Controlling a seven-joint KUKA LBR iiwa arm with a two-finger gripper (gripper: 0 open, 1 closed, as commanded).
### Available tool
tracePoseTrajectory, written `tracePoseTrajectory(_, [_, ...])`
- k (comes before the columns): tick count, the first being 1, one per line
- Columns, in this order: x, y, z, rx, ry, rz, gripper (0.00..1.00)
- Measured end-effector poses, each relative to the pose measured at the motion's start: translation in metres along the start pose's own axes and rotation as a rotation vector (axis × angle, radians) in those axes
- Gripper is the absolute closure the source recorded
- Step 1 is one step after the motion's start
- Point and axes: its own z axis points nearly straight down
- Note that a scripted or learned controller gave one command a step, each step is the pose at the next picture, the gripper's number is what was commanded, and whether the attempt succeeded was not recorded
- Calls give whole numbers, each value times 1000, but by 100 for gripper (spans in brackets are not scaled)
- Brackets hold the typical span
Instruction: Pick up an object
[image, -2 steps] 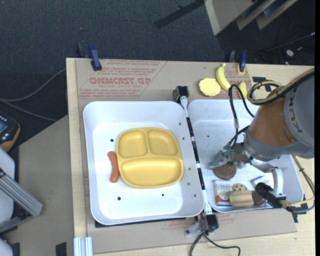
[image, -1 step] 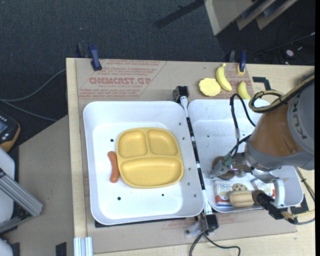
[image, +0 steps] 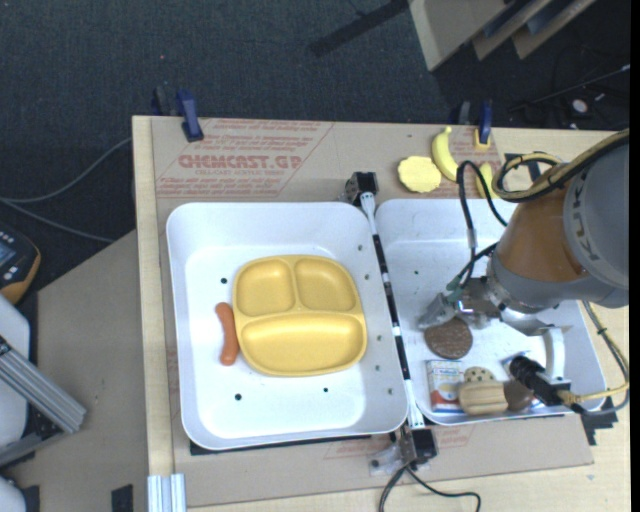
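Left white bin (image: 190, 330): yellow three-compartment plastic tray (image: 298, 314), orange sausage (image: 228, 332). Right white bin (image: 420, 235): brown round cookie (image: 449, 339); gripper (image: 445, 308) jaws' state cannot be told.

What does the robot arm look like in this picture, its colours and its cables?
The arm is a thick, rounded grey body with a broad orange band above the wrist. Black cables loop beside it. The tool at its end is small, metallic and grey.

- Left bin (image: 190, 300): divided plate (image: 298, 314) at centre, sausage (image: 228, 333) just left of it.
- Right bin (image: 420, 235): cookie (image: 450, 339) mid-bin, box (image: 445, 385) and wooden block (image: 484, 400) at front edge.
- Behind right bin, on tabletop (image: 150, 250): banana (image: 445, 152).
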Motion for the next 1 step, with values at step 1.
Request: tracePoseTrajectory(1, [2, -22, 0, 8, 3, 2, 0])
